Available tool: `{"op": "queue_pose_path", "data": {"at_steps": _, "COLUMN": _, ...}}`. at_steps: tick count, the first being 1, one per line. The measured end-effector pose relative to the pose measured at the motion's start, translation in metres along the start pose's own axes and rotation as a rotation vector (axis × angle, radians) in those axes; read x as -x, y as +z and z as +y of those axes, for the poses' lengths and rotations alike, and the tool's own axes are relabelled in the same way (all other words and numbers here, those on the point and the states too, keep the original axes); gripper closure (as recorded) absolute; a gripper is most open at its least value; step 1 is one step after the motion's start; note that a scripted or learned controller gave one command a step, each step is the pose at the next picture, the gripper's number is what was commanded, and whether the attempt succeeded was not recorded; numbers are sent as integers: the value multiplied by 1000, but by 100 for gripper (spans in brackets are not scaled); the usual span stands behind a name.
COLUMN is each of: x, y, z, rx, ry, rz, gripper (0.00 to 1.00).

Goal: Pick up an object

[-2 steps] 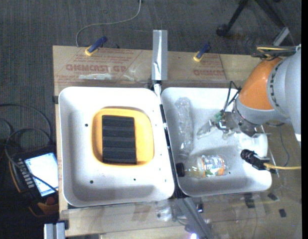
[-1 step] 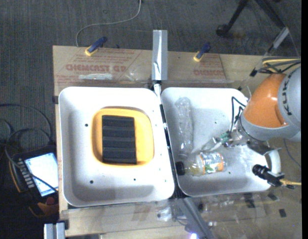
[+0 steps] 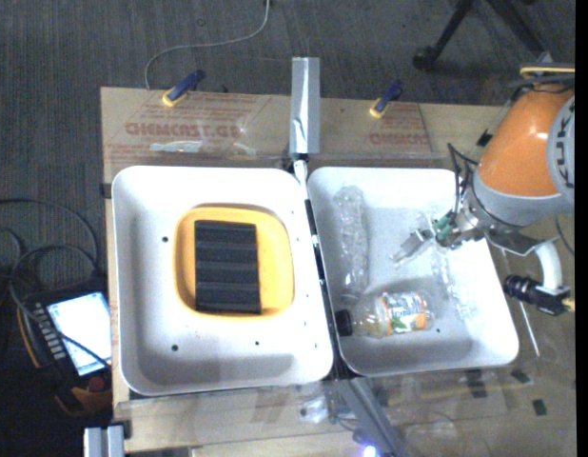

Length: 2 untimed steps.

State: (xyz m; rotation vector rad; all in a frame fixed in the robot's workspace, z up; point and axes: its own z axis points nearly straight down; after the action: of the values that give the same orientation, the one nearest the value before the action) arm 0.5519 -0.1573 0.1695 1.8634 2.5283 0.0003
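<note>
End effector [image 3: 420, 240]: over the right shallow white bin [image 3: 494, 336]; whether it grips anything, cannot tell.
Clear plastic bottle with orange label [image 3: 394, 313]: lying on its side near that bin's front.
Left bin [image 3: 142, 341]: holds a yellow-rimmed black ribbed tray [image 3: 231, 261].

Dark grey carpet floor [image 3: 85, 36] surrounds the wooden bench [image 3: 132, 141], with black chair legs [image 3: 475, 12] at the top.

Two white bins [image 3: 132, 284]; one yellow-and-black sponge [image 3: 233, 260]; one juice bottle [image 3: 394, 314]; perhaps two clear bottles [image 3: 351, 231].
</note>
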Motion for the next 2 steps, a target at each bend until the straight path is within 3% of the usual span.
{"op": "queue_pose_path", "data": {"at_steps": 1, "x": -25, "y": 76, "z": -41, "rx": 5, "ry": -126, "rz": -3, "gripper": 0}}
{"op": "queue_pose_path", "data": {"at_steps": 2, "x": 15, "y": 78, "z": -19, "rx": 15, "ry": 138, "rz": 15, "gripper": 0}}
